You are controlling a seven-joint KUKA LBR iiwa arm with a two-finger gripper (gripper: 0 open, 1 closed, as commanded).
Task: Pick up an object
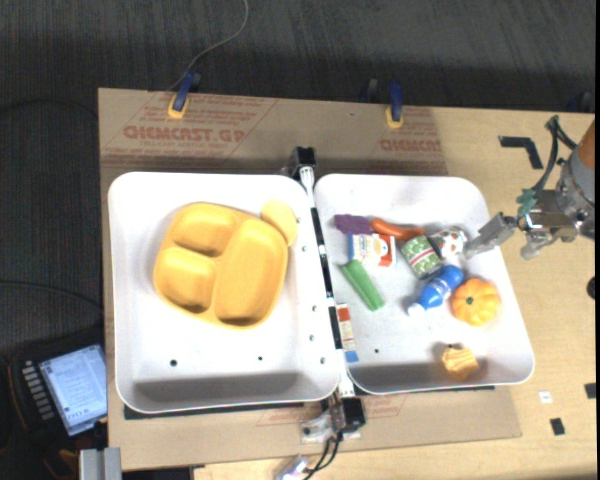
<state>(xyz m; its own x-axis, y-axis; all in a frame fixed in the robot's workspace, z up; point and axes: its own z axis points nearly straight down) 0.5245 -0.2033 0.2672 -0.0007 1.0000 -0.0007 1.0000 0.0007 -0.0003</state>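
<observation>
Dark carpet lies all around a brown cardboard-covered worktop point(200, 128), which is held down by two small clips at its far edge. On the worktop sit two shallow white bins side by side, touching down the middle.

The left white bin point(140, 368) holds a big yellow plastic tray with three rounded dips point(220, 263). A small pale yellow round piece point(279, 218) rests at the tray's upper right corner.

The right white bin point(420, 363) holds many little toys. A purple piece point(352, 224) lies near the top left, with an orange carrot-like stick point(392, 229) just beside it. Below them is a small white and red box point(370, 251), and a green stick point(362, 283) lies tilted under that. Near the middle are a green and white can point(421, 255) and a blue and white bottle point(435, 290), close together. A round orange pumpkin toy point(475, 301) sits just right of the bottle. A small yellow-orange lump point(460, 360) lies alone near the bottom right corner.

The grey arm comes in from the right. Its jaws point(492, 234) hang over the right edge of the right bin, near the can and above the pumpkin. Nothing shows between them, and I cannot tell if they are wide apart or closed.
</observation>
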